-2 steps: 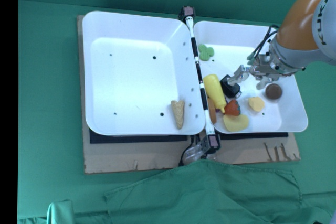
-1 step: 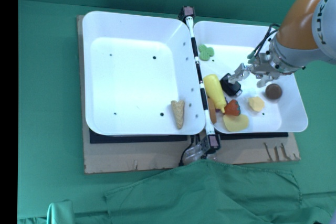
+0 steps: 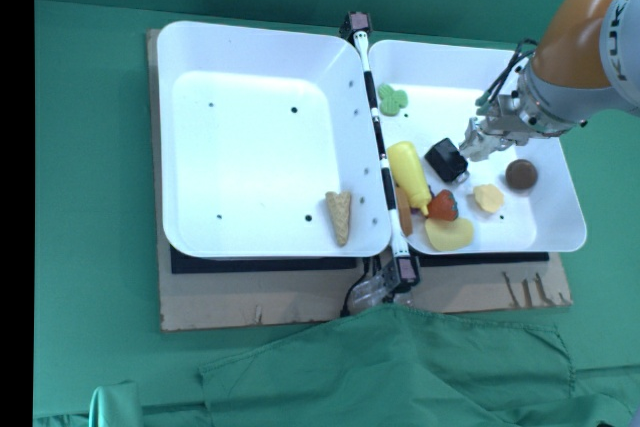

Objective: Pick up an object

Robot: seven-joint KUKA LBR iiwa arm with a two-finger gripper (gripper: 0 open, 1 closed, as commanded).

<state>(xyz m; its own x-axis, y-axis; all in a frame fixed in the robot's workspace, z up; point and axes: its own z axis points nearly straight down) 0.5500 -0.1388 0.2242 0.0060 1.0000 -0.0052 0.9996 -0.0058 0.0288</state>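
Black and boxy, the block [image 3: 446, 160] sits mid-right bin [image 3: 560, 225] just beside the gripper [image 3: 474, 147], whose grip state cannot be told; it looks light, rigid, best pinched across flat sides.

Arm [image 3: 590, 35] cut off at right edge; tool [image 3: 478, 143] fingertips too small to resolve; worktop's [image 3: 90, 165] near edge hidden under cloth [image 3: 400, 370].
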